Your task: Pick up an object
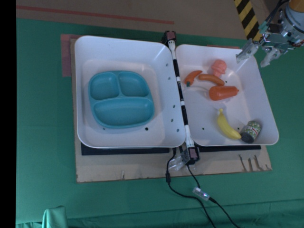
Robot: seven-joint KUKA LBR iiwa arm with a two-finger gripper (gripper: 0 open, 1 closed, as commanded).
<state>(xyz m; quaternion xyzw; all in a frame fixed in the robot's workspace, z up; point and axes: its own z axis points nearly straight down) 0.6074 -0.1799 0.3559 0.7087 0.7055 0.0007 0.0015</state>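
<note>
The right white bin (266, 109) holds several toy foods: a pink piece (219, 67), a small orange pepper (192, 77), an orange sausage (211, 79), a larger orange carrot-like piece (223, 92), a yellow banana (227, 126) and a small dark can (251, 130) lying in the near right corner. My gripper (255, 54) hangs above the bin's far right corner, its two fingers spread apart with nothing between them. It is well to the right of the pink piece.
The left white bin (164, 122) carries a teal divided plate (121, 99). A black-and-white hinge bar (180, 91) runs between the bins. Cables (190, 184) trail from the front over the green cloth. Yellow-black hazard tape (244, 6) lies at the back right.
</note>
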